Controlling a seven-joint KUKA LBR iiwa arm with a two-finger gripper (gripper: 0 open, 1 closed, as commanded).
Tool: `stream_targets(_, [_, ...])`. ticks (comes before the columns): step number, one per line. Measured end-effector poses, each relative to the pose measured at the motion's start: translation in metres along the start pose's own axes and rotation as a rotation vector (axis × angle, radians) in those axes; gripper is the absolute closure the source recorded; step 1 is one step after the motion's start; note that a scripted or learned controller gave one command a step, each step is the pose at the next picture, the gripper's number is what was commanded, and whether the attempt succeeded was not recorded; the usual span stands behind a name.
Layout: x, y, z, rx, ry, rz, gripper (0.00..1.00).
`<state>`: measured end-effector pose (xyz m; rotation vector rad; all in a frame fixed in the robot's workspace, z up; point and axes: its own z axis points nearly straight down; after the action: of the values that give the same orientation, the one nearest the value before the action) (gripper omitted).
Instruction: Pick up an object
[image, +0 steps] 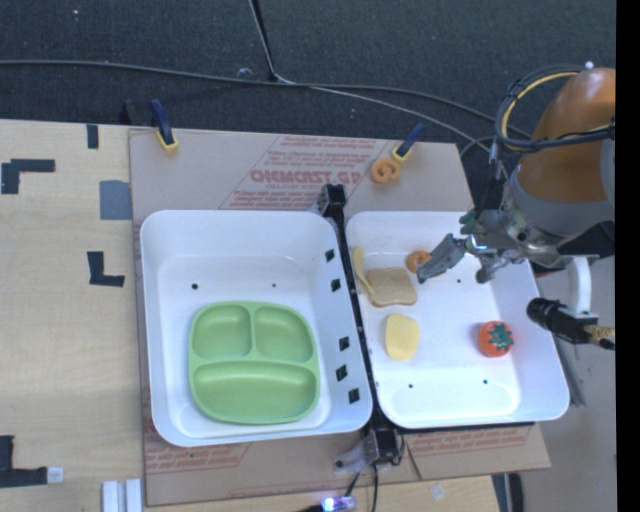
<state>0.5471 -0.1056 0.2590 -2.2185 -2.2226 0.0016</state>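
My gripper hangs over the back of the right bin, open, with nothing between its fingers. Its left finger points down-left, and its tip is right beside a small orange piece. A slice of toast lies just left of the gripper, with a yellow strip at its far side against the bin wall. A pale yellow lump sits in front of the toast. A red tomato with a green top rests near the right wall, in front of the gripper.
The left bin holds a green divided plate. A black divider runs between the bins. An orange ring and two clamps sit on the cardboard behind the bins. Cables cross the dark floor at the back.
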Motion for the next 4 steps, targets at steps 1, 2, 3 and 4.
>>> stream_targets(1, [0.007,0.007,0.054,0.005,0.000,0.000,0.00])
stream_targets(2, [0.005,0.006,0.118,0.005,0.000,0.001,0.00])
stream_targets(3, [0.006,0.005,0.172,0.004,-0.001,0.001,0.00])
stream_targets(4, [0.006,0.006,0.160,0.002,0.000,-0.001,1.00])
